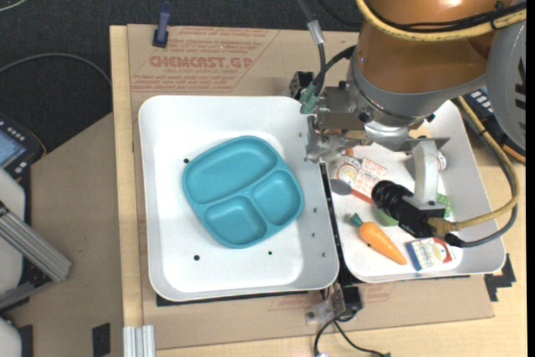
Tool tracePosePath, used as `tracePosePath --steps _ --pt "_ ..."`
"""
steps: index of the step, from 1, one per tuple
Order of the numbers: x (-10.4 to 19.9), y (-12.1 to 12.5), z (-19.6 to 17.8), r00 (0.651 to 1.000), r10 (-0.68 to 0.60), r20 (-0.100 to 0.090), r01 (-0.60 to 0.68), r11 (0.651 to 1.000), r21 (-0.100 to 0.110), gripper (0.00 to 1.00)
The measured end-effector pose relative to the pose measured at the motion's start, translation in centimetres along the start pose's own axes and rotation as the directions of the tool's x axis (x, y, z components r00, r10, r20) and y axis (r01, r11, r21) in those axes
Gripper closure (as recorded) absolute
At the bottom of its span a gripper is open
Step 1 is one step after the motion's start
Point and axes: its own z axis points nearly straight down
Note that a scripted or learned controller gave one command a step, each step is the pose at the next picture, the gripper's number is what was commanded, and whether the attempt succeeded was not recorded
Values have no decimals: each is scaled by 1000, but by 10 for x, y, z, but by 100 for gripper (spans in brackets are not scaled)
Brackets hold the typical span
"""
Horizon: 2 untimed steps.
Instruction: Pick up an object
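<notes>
- The arm [430, 21] comes in from the right, and its big orange band takes up most of the top right corner.
- The gripper [319, 148] hangs right over the seam where the two bins meet, near their far end. Honestly can't tell how wide it is from this angle, since the metal bits all blur together. I don't see anything held in it either.
- The left bin [163, 213] has one thing in it: a teal divided plate [242, 190] with three compartments, lying flat and a bit rotated, roughly in the middle. It's close to the gripper but off to its lower left, not touching it.
- There are also a few tiny dark specks [196, 257] on the white floor around the plate.
- The right bin [478, 180] is the cluttered one, and the arm hides a good chunk of it.
- An orange carrot [380, 240] with a green tip lies at a slant near the front of that bin.
- Just right of the carrot is a small white packet [430, 252] with red and blue print.
- Further back there's a round-labelled packet [355, 177], just beside the gripper on its lower right.
- Both bins sit on a cardboard sheet [201, 58] with red printed lettering, and a small blue clip [161, 25] is on its far left edge.
</notes>
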Motion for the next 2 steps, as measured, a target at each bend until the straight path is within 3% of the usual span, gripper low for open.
tracePosePath --steps 1,2 --pt "19 0 -76 1000 -3 -2 3 1000 -7 100" --pt "58 -1 49 1000 -5 5 4 1000 16 100"
